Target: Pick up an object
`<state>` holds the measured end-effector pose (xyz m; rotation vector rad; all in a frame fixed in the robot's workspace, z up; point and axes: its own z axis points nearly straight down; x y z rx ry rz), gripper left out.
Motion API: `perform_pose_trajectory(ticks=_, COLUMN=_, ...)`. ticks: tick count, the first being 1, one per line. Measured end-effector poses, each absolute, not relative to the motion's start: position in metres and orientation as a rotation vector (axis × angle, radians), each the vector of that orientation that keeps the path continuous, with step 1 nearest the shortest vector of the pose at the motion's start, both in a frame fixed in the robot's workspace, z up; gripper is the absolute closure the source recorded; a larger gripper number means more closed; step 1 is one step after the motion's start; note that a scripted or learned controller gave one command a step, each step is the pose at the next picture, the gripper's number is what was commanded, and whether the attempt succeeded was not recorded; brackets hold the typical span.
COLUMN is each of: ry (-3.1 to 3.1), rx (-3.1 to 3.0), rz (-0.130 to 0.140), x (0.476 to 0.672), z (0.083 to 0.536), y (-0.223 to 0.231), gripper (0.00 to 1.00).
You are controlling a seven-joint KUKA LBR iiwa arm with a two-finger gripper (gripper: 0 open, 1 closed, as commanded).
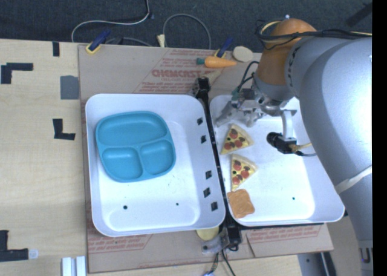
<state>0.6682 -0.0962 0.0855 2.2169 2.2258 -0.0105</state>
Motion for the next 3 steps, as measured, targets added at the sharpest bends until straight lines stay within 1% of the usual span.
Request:
perform_pose_trajectory(ticks=1, ry=2.22, rx=2.217, rz=0.001, x=0.6426, z=0.0862, y=-0.096, gripper=0.0)
perform_pose_trajectory(ticks=3, ry=2.223, rx=2.218, rz=0.0, x=0.6488, z=0.086, y=-0.0989, gripper=0.0)
